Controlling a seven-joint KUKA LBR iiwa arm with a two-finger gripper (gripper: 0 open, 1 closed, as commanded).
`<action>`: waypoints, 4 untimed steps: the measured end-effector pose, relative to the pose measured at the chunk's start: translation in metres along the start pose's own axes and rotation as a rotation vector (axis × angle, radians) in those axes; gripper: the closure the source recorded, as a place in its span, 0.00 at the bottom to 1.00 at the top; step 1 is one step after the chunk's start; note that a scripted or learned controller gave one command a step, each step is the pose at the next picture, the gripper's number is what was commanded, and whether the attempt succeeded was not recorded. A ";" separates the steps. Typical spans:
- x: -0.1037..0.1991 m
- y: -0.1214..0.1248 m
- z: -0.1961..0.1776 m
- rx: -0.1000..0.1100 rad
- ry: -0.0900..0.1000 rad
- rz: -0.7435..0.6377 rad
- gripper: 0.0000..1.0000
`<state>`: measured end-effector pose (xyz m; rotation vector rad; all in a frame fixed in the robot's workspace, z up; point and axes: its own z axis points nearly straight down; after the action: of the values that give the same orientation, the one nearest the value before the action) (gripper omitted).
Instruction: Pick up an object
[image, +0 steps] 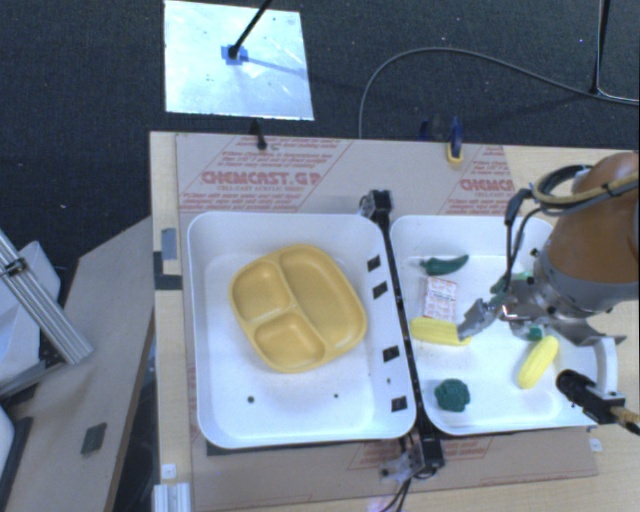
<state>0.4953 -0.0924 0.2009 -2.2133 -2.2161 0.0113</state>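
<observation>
The grey arm (590, 250) with its orange band is leaning in from the right, hanging above the right bin (480, 240) and covering part of it. Its pincer (478, 320) is pointing left, low over the bin's middle; whether its tips are spread or pressed together I cannot tell, and nothing is showing between them. The tabletop (330, 165), lined with printed brown board, is carrying both white bins side by side. The left bin (215, 400) is holding a yellow divided plate (297, 306), lying flat near its centre. In the right bin, a yellow block (435, 331) is lying just left of the pincer, close to touching it. A yellow corn cob (538, 362) is lying to the pincer's lower right, a green broccoli piece (452, 394) below it, a small printed packet (439, 296) just above the block, and a green pepper (445, 264) farther up. Dark carpet (80, 100) is surrounding the tabletop, with a shiny metal sheet (238, 62) lying on it beyond the bins.
</observation>
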 end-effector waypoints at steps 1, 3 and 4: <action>0.000 0.003 -0.006 -0.013 -0.002 -0.002 0.00; 0.006 0.016 0.103 -0.012 -0.001 0.000 0.00; 0.006 0.016 0.117 -0.012 -0.001 0.000 0.00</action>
<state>0.5103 -0.0860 0.0841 -2.2201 -2.2221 -0.0005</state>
